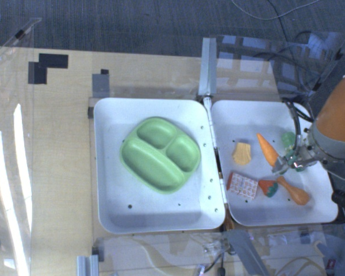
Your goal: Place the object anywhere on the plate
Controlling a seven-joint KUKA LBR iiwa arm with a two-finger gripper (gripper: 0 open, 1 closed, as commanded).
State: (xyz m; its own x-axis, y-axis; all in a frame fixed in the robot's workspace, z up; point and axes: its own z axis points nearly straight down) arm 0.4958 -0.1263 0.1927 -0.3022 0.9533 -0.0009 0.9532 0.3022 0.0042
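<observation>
- Camera view looks down at a slant on a wooden counter (57, 171) carrying two shallow white bins side by side: the left bin (112, 211) and the right bin (241, 117).
- A green plate (160, 154) with three compartments lies in the middle of the left bin, with nothing on it.
- In the right bin lie a yellow wedge (242, 153), a waffle-like square (242, 185), a small red piece with a green end (268, 188), a carrot (267, 149), a second orange carrot-like piece (293, 191) and a small green item (288, 138).
- The arm (339, 119) reaches in from the right, and its pincer (288, 162) sits low over the right side of the right bin, between the two orange pieces.
- I cannot tell whether the pincer is released or clenched, nor whether anything sits in it; the tip is small and blurred against the bin.
- Which object is meant is not certain; judging by position, it is one of the two orange pieces. The carrot lies just to the pincer's left, long axis running from upper left to lower right, toward the pincer tip.
- The plate lies well to the left of the pincer, across the wall dividing the bins, so the carry would run leftward.
</observation>
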